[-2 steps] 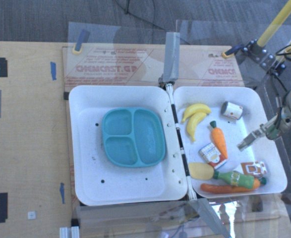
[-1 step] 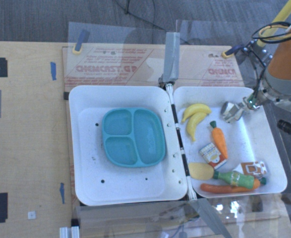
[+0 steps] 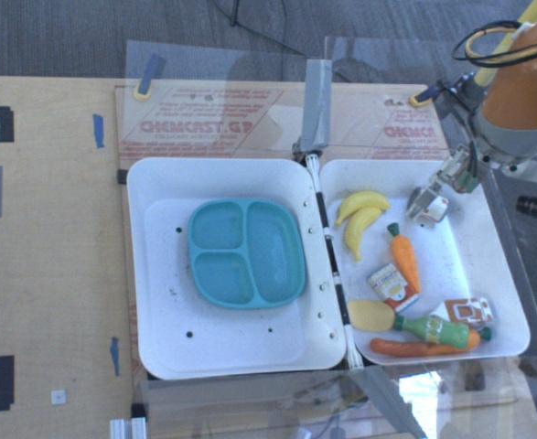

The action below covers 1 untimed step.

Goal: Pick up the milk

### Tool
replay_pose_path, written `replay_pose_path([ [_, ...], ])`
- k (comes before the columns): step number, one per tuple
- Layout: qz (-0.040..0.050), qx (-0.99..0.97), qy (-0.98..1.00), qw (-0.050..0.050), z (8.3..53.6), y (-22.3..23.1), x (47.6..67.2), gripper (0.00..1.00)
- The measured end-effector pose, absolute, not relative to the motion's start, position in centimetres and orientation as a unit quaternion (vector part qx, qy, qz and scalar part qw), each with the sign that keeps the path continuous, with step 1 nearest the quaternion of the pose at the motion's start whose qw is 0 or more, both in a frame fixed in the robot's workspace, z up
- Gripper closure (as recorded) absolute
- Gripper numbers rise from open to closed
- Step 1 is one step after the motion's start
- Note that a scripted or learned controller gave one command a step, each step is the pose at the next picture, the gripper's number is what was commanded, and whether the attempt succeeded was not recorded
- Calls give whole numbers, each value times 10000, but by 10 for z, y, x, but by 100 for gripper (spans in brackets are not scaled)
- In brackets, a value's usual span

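Two bins (image 3: 149, 245), two carrots (image 3: 404, 259), one plate (image 3: 247, 252)

The arm (image 3: 515, 90) is cut off by the top and right edges; the gripper (image 3: 428, 206) is too small to read its fingers; the green bottle (image 3: 433, 328) covers part of the lower carrot (image 3: 405, 347); the milk carton (image 3: 467, 312) print is too small to read.

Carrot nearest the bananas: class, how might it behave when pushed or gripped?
The carrot looks rigid, so it probably won't flop. Its round, tapered body may roll when pushed, or slip out of a grip near the thin end.
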<state>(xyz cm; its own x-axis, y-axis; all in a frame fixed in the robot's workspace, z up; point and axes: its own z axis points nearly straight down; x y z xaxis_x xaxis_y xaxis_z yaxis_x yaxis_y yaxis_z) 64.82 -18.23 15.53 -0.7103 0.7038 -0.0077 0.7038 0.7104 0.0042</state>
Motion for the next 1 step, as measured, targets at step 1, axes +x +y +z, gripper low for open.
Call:
replay_pose_path([
  [1, 4, 3805, 9248, 43, 155, -182, 648, 0],
])
